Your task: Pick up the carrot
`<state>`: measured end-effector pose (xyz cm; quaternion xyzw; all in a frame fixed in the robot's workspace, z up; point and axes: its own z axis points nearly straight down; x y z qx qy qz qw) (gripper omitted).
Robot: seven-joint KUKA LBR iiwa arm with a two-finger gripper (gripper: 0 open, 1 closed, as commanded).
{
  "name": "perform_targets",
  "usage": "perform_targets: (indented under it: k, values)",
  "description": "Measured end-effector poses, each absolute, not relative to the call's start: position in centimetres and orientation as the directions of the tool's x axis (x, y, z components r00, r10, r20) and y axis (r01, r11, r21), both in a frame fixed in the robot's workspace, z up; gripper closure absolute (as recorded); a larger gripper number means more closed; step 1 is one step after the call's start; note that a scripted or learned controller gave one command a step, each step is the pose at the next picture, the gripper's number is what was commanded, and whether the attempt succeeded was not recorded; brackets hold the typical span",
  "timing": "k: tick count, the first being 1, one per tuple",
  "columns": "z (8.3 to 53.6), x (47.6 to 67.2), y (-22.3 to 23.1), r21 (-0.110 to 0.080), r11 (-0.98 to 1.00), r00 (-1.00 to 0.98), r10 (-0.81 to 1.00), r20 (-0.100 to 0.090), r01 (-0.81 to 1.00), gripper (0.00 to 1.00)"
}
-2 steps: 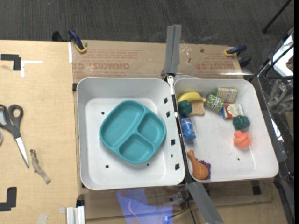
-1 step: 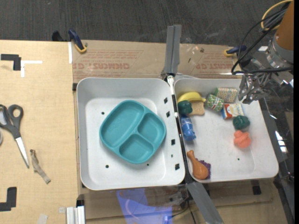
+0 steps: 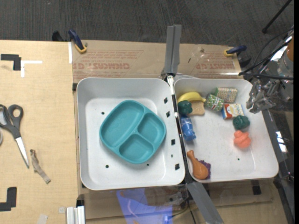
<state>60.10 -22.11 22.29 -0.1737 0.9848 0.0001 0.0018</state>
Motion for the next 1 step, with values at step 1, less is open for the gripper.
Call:
perform_targets:
  k: [1]
  values:
    - [13.69, 63.44, -22.02, -0.002, 0.83, -0.83, -0.558, -0.005, -0.558, 1.0]
